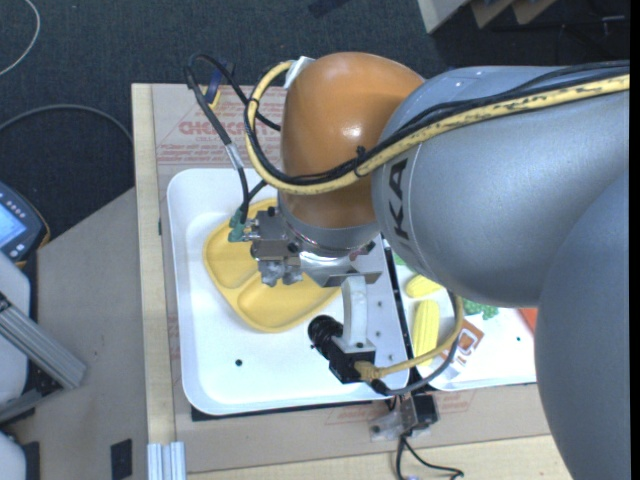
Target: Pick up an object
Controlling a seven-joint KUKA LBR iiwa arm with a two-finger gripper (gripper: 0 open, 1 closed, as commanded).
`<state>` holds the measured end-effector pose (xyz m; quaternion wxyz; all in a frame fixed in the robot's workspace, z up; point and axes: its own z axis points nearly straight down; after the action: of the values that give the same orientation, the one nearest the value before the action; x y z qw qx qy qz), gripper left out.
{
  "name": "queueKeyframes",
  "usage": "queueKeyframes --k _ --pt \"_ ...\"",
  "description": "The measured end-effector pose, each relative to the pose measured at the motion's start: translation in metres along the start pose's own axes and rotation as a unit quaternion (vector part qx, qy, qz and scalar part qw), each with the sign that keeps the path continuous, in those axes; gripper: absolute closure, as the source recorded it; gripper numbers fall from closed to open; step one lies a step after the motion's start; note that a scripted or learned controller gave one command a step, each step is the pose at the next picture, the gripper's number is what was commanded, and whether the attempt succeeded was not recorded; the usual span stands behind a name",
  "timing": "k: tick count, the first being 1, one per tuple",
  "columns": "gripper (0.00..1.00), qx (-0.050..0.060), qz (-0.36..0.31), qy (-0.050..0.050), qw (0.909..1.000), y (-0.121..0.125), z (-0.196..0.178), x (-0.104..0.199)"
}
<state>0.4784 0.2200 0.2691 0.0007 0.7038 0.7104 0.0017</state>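
One yellow dish [262, 298], one corn cob [426, 326], two white bins [200, 298].

White bins [200, 298]: two. Yellow flat object [262, 303]: one. Corn cob [426, 326]: one; other items partly hidden, uncounted.

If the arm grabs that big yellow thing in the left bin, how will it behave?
The yellow object looks broad, flat and smooth-glossy, so it may slip from narrow fingers. It probably won't roll, lying flat on the bin floor. Stiffness can't be judged.
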Motion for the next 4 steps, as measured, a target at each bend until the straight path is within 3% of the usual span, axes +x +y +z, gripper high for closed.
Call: queueKeyframes --k 1,2,3,4 --pt "1.00 -0.007 0.004 0.003 1.0000 0.046 -0.275 0.004" --pt "1.00 0.008 0.004 -0.003 1.0000 -0.001 -0.152 0.005" --pt "1.00 0.008 0.005 -0.003 0.9999 0.007 -0.052 0.004" --pt "1.00 0.001 0.004 0.000 1.0000 0.009 -0.069 0.005"
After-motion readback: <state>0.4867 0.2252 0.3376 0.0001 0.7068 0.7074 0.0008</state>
